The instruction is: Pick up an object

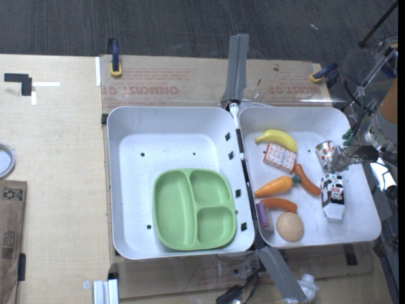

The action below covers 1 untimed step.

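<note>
A pale wooden bench [50,220] carries two white bins over dark carpet; the left bin [120,170] holds a green plate [193,209]. The gripper [340,160] hangs low over the right bin [361,227], beside a small cup [324,151] and above a milk carton [333,197]. Whether it is spread, I cannot tell.

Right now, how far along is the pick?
Done: nothing looks lifted yet; the banana, carrot and egg all lie in the right bin. In hand: the gripper sits low beside the small cup; no grasp is visible. Left: secure an object and raise it.
</note>
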Each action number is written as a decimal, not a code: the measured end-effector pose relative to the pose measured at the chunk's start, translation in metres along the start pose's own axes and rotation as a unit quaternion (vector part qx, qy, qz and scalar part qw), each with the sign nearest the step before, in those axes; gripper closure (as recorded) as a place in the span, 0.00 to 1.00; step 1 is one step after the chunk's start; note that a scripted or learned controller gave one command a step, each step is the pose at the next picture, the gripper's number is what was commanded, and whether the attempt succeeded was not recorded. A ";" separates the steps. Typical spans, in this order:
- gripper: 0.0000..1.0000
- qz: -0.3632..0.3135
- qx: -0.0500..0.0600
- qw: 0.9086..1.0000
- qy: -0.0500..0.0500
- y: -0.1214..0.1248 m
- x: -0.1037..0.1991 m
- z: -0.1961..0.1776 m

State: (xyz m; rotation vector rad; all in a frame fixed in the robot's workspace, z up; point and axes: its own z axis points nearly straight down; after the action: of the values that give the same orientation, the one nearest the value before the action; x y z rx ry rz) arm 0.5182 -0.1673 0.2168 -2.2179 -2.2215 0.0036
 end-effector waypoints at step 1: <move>0.00 -0.004 0.000 1.000 0.000 0.044 -0.016 0.111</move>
State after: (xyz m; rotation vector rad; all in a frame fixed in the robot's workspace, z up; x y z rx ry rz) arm 0.5621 -0.1832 0.1059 -2.2101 -2.2298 0.0032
